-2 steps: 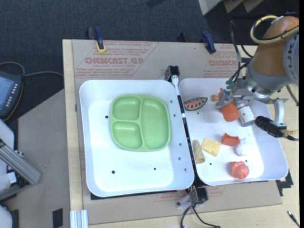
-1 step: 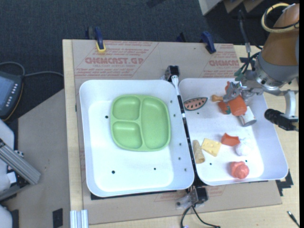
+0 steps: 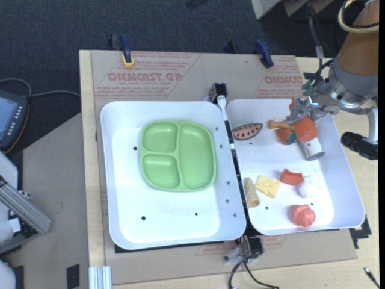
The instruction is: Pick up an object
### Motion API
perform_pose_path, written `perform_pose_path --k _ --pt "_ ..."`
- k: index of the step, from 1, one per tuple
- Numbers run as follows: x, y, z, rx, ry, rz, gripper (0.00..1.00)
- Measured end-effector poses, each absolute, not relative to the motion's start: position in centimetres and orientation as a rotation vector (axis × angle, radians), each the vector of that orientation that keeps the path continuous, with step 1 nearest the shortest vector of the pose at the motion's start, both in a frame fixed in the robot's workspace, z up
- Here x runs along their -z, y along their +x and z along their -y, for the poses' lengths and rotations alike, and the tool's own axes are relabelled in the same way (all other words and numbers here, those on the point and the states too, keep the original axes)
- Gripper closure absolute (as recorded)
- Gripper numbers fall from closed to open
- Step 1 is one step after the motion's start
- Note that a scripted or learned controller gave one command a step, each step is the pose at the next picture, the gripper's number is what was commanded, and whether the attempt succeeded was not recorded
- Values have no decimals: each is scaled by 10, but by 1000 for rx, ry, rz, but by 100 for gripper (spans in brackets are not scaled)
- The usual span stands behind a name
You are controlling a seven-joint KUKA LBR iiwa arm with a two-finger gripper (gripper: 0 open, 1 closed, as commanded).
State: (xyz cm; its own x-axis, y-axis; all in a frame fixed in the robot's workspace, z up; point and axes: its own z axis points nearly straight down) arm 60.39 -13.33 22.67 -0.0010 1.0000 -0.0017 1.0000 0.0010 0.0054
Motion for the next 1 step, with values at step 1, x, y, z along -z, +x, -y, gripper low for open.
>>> perform_pose_path --k 1 --pt "-231 586 93 1 2220 -2227 100"
